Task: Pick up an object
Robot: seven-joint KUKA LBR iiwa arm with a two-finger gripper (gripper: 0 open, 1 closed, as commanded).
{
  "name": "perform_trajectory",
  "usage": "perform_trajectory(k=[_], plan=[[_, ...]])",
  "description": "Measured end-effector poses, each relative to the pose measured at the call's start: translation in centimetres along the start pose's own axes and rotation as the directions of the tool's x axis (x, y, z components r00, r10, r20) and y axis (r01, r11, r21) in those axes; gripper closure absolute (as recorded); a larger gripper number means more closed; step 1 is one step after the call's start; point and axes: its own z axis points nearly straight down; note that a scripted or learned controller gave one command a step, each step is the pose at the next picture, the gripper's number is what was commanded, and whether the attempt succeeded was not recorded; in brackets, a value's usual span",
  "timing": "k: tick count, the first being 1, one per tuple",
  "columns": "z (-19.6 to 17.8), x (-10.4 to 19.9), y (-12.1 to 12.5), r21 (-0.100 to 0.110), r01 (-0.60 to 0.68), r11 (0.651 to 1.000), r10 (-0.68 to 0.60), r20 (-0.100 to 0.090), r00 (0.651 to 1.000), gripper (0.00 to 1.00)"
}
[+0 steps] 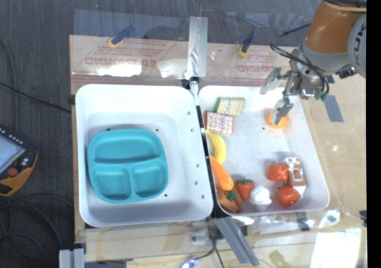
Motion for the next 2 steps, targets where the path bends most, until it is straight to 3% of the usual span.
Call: perform_trajectory(k=[1, 2], plan=[[9.1, 0.3, -2.2, 0.001, 0.037, 0.999, -0.037, 0.002, 0.999, 0.0], [9.7, 2.4, 0.1, 0.004, 0.045, 0.999, -0.045, 0.008, 0.999, 0.0]])
